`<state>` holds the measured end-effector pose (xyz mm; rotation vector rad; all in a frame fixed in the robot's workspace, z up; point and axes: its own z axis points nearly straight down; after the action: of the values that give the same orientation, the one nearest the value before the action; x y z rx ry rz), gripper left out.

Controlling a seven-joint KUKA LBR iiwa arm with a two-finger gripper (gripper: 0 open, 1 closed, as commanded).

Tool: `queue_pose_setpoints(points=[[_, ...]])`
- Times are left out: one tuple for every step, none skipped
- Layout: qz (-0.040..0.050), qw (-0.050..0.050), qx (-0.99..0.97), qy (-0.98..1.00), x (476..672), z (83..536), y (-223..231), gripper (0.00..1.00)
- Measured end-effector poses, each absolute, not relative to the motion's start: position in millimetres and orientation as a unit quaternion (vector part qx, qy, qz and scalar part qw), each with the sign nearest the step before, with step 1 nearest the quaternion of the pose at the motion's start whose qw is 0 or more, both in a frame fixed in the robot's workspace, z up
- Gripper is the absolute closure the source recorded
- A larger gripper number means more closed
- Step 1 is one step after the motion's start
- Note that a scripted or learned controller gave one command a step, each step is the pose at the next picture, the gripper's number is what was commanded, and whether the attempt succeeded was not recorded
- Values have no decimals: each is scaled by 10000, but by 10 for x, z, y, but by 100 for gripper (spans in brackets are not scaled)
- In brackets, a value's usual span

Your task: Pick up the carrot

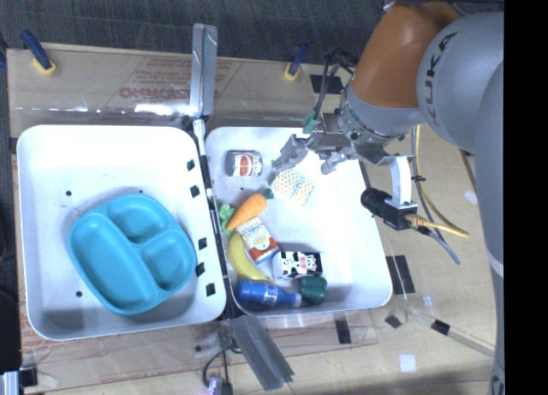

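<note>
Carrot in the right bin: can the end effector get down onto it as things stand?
Probably yes. The carrot lies uncovered on top, near the divider wall, with the end effector above the same bin. A small carton crowding its lower side may hamper finger placement.

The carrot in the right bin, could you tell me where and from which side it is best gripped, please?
Probably from above, across the thick middle of the carrot. It lies flat and slanted near the bin's left wall, green top lower left, with a packet and the banana crowding that end, so closing across its width looks safest.

Orange carrot (248, 209) lying tilted near right bin's left wall
</note>
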<state>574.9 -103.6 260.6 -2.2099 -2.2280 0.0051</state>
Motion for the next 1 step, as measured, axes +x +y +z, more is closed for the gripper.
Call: queue_pose_setpoints(points=[[19, 16, -6884, -7253, 5649, 1903, -57, 0]])
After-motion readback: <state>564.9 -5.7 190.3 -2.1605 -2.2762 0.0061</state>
